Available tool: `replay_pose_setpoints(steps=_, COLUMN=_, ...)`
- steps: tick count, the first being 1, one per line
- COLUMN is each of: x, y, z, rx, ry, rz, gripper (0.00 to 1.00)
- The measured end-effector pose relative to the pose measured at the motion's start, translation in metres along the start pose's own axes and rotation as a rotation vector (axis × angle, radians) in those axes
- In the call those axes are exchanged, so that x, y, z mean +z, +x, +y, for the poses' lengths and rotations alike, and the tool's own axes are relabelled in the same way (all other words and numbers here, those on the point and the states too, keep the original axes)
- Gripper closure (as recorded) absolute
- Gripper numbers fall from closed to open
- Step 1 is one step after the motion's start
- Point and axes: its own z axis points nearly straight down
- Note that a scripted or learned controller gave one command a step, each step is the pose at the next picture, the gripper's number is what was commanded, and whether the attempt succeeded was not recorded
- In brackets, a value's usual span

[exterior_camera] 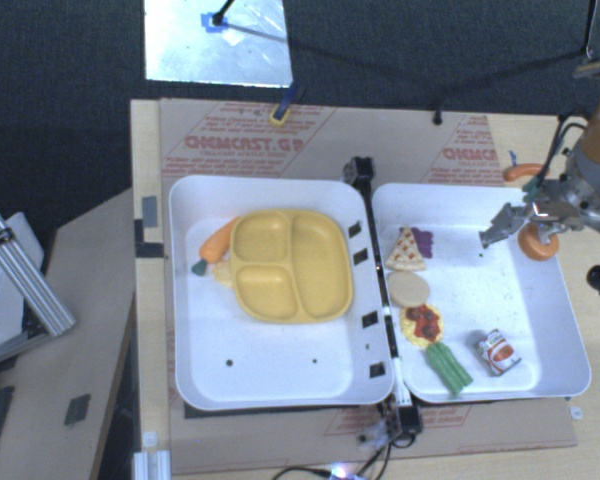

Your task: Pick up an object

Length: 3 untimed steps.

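Tool (502, 230) poised over right bin (560, 313), near its upper right edge; whether spread or pressed together, cannot tell. Below and left of tool, well apart: pizza slice (407, 251), beside purple piece (423, 242), then tan disc (409, 289), red-yellow piece (422, 322), green piece (447, 365). Can (496, 352) lower, nearer right wall. Left bin (195, 258) with yellow tray (285, 265), carrot (216, 241) touching it.

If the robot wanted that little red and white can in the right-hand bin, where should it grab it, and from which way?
Probably from above, across the middle of the can. It lies on its side near the bin's front right corner, with bare floor around it, so fingers could straddle its round body. The gripper sits farther back in the same bin. The green vegetable lies to its left, apart.
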Motion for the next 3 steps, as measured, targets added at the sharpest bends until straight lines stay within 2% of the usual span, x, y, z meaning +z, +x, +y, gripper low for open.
replay_pose_setpoints(steps=1, x=-0.007, y=0.0, z=0.002, rx=-0.003, ry=-0.012, rz=-0.002, gripper=0.0)
replay_pose_setpoints(steps=2, x=0.038, y=0.002, z=0.012, rx=-0.003, ry=-0.011, rz=-0.002, gripper=0.0)
replay_pose_setpoints(steps=3, x=0.098, y=0.005, z=0.009, rx=-0.002, ry=-0.011, rz=-0.002, gripper=0.0)
